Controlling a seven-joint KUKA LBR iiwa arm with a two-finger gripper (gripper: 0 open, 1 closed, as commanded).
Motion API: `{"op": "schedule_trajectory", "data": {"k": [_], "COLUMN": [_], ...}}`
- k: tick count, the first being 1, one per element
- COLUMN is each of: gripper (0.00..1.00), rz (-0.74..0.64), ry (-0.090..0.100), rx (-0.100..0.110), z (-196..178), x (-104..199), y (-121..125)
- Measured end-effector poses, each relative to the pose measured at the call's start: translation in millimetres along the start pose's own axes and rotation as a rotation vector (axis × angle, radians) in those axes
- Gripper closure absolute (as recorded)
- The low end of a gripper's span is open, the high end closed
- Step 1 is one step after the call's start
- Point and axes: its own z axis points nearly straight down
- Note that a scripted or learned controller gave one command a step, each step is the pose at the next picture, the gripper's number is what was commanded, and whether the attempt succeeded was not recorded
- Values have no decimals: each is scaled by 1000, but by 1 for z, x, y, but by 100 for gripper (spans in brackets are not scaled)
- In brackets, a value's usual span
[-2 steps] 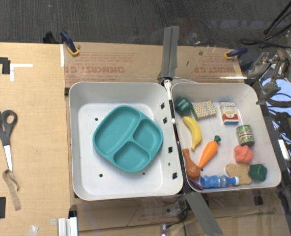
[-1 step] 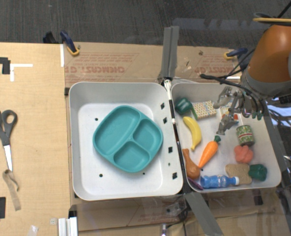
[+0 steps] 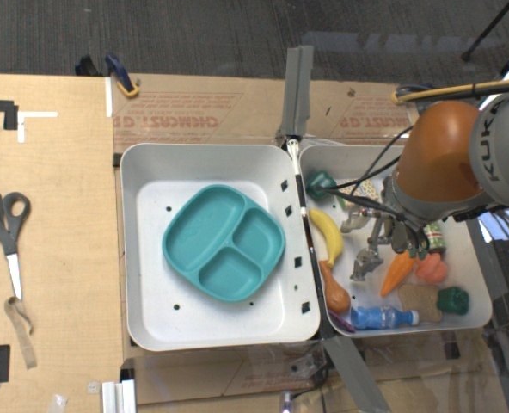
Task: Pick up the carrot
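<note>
On the bench, two shallow white bins side by side, seen from above at a slant. Left bin (image 3: 143,256): one teal divided plate (image 3: 224,242) with three compartments, lying near the middle, turned at an angle to the bin walls. Right bin (image 3: 476,269): yellow banana (image 3: 328,233) along the left wall; brownish-orange pear-shaped item (image 3: 335,292) just below the banana; blue plastic bottle (image 3: 382,318) lying on its side near the front wall; carrot (image 3: 398,271), orange, tilted, thick end up and tip pointing down-left, in the middle of the bin; orange-red rounded fruit (image 3: 432,270) just right of the carrot; dark green item (image 3: 452,299) in the lower right corner; small teal-green object (image 3: 321,182) near the upper left corner. Arm: grey with an orange band (image 3: 439,157), reaching in from the right over the right bin; gripper (image 3: 368,249) hanging just left of the carrot's upper end, above the bin floor; whether its metal fingers are spread or closed cannot be told from this view; nothing visibly held between them; carrot resting in the bin. Left of the bins, on the wooden surface: scissors (image 3: 5,222) with grey handles.
</note>
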Motion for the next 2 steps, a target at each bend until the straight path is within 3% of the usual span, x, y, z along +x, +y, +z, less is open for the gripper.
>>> {"op": "schedule_trajectory", "data": {"k": [1,2], "gripper": [0,100], "rz": [-18,-22], "ry": [-1,-5], "rx": [0,1], "z": [0,-10], "x": [41,39], "y": [-45,-43]}}
